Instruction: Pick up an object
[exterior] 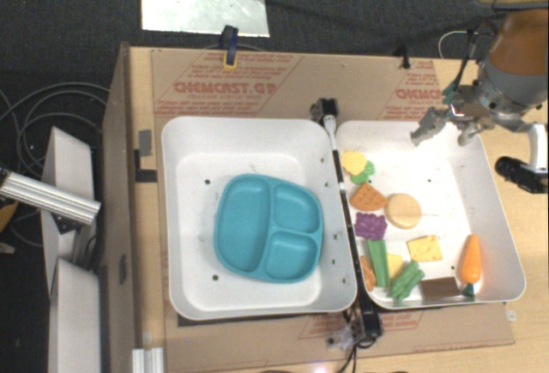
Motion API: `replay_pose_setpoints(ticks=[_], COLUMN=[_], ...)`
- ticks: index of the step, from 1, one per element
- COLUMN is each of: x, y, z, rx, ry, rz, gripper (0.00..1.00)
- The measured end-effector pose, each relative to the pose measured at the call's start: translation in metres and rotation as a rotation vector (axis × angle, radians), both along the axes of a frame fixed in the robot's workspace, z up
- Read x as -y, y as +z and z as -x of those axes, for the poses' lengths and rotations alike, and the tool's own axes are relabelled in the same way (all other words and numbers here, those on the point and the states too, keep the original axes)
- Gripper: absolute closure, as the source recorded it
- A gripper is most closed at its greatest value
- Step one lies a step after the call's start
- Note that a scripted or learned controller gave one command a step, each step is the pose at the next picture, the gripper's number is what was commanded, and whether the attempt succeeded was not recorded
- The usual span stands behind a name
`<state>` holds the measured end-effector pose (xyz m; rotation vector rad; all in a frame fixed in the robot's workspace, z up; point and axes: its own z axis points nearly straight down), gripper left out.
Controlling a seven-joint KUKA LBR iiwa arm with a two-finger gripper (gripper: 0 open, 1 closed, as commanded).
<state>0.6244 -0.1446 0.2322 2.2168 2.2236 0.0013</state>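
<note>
My gripper [446,132] hangs open over the far edge of the right bin [485,183], its two fingers spread with nothing between them. Toy foods lie in that bin, nearer and to the left of the gripper: a yellow piece [354,164], an orange wedge [367,196], a round tan bun [403,210] and purple grapes [371,226]. Further forward lie a yellow cheese square [425,249], an orange carrot [469,258], green pieces [407,279] and a brown bar [437,287].
The left bin [189,191] holds a blue divided plate [268,227]. A black clamp [327,111] sits at the far end of the rim between the bins. Cardboard [257,84] lines the bench behind them. The arm's orange band [523,41] rises at the upper right.
</note>
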Motion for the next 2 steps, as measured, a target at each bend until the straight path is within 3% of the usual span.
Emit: replay_pose_setpoints(ticks=[1, 2], x=[-0.017, -0.041], y=[-0.070, -0.150], z=[0.059, 0.103], rx=[-0.010, 0.000], ry=[-0.002, -0.003], rz=[-0.003, -0.002], gripper=[0.00, 0.00])
